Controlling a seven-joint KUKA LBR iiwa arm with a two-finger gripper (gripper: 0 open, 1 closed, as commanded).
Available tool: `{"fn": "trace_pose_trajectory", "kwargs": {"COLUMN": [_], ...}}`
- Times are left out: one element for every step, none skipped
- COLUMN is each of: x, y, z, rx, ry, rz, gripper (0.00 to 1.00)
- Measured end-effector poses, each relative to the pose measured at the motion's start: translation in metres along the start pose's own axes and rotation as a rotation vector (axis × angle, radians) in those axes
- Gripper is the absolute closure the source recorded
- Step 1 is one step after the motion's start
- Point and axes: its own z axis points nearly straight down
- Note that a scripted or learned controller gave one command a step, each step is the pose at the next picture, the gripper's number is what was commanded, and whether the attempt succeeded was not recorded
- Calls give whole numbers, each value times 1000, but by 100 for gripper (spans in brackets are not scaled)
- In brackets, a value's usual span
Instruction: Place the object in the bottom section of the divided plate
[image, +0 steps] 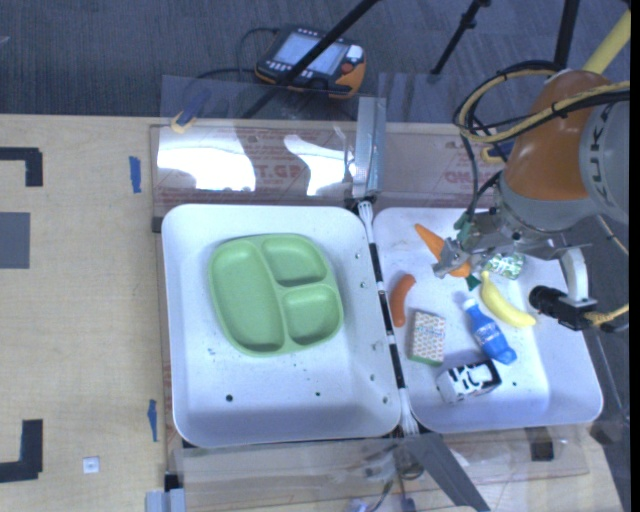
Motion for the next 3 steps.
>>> {"fn": "trace_pose_trajectory", "kwargs": {"x": [68, 144, 144], "y": [30, 17, 17], "z": [-55, 1, 1], "rx": [0, 4, 3], "ry": [-1, 0, 0], "rz": [-65, 42, 43], "gripper": [100, 100, 0]}}
